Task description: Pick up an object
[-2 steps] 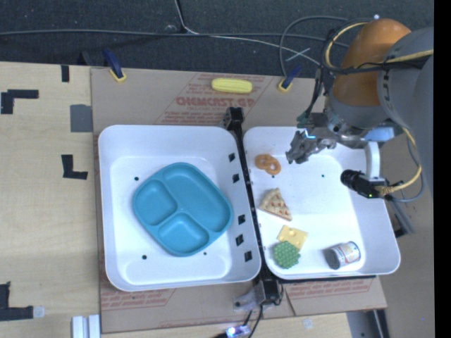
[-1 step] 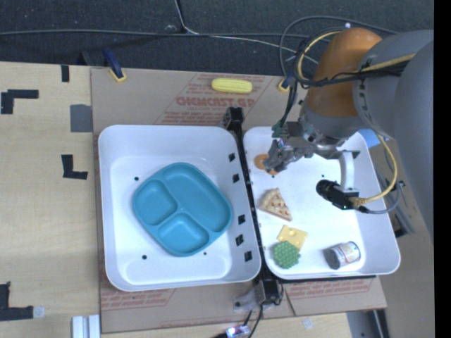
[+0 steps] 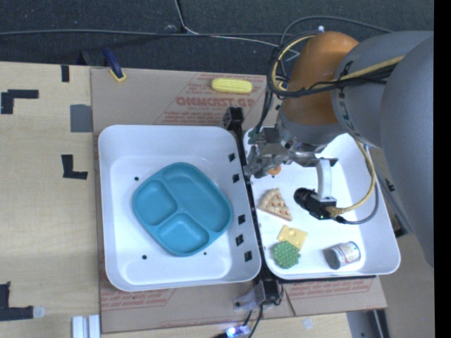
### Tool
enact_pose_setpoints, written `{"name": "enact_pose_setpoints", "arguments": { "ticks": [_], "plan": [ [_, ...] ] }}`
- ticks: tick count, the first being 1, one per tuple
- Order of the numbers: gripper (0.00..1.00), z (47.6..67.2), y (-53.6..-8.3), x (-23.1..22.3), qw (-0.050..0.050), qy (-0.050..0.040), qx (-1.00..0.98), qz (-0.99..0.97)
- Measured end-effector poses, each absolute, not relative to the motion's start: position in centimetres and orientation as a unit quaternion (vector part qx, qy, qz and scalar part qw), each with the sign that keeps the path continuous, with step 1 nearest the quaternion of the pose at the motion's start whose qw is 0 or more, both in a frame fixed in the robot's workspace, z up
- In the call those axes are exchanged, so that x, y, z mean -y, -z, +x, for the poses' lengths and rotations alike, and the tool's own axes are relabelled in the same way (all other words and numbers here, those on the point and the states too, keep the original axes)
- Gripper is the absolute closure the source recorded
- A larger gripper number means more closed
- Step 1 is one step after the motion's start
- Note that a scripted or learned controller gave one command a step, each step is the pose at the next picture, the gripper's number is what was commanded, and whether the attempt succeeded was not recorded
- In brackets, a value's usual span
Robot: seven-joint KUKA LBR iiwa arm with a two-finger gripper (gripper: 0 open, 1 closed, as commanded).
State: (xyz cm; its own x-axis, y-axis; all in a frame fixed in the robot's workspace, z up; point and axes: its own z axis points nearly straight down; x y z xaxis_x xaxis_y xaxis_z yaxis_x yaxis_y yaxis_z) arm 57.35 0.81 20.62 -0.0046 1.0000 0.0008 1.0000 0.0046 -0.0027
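The jaws point(image 3: 266, 162) hang low over the far left corner of the right bin point(image 3: 373, 259), close against the wall it shares with the left bin point(image 3: 113, 189). Whether they are released or clenched, I cannot tell; the wrist hardware hides them, and nothing shows between them. A small orange thing point(image 3: 273, 167) lies right at them, too hidden to name. The likeliest thing to take is the toast-like wedge point(image 3: 274, 203), just nearer the camera than the jaws, its long axis running slantwise toward the bin's middle. Beyond the wedge, nearer the front wall, lie a yellow cheese piece point(image 3: 292, 236), a green knobbly round point(image 3: 285, 255) and a small grey can point(image 3: 342, 254). My guess: a short pull toward the front wall would bring the jaws over the wedge.
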Motion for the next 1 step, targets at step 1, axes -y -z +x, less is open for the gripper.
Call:
{"name": "enact_pose_setpoints", "arguments": {
  "ticks": [1],
  "plan": [
    [1.0, 55.84, -21.78, -5.54, 0.001, -0.0006, 0.709, -0.705]
  ]
}}
